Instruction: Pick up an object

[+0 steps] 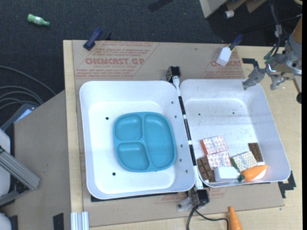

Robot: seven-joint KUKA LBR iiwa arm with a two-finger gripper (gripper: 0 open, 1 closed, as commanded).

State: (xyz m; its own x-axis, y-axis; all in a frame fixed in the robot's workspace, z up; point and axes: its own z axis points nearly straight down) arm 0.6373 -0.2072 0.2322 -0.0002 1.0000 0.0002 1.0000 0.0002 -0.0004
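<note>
While the bench is seen from above at a slant, two shallow white bins sit side by side on a brown board. Furthest left, off the bench, a small green object (pixel 38 20) lies on the dark floor. Next, the left bin (pixel 93 99) holds a blue divided plate (pixel 144 141) lying flat near its middle. To the right, the right bin (pixel 225 99) has a cluster of small things crowded into its near corner: a patterned block (pixel 214 144), another patterned block (pixel 245 161) beside it, a brown chocolate bar (pixel 205 169), a second brown bar (pixel 255 152), a white piece (pixel 225 173) and an orange carrot (pixel 254 172), all touching or nearly touching. At the far right, the gripper (pixel 263 78) hangs over that bin's back right corner, well apart from the cluster, its fingers spread with nothing between them.
</note>
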